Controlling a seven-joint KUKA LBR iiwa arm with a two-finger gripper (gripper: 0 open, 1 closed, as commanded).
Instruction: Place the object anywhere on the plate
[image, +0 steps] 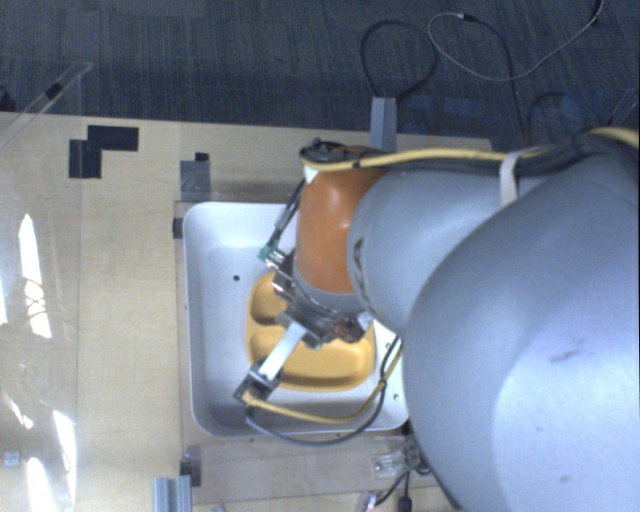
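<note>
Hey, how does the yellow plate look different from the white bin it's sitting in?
The plate is yellow; the bin is white. The plate is smaller, lying inside the bin. The arm covers much of the plate, while the bin's left side shows bare. Both are shallow with rounded corners.

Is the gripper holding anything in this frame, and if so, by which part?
It cannot be told. The gripper hangs over the yellow plate in the white bin, and no object shows between its fingertips.

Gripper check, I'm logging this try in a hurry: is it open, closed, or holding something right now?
Gripper: cannot be told; it hangs low over the front edge of the yellow plate in the white bin.
</note>
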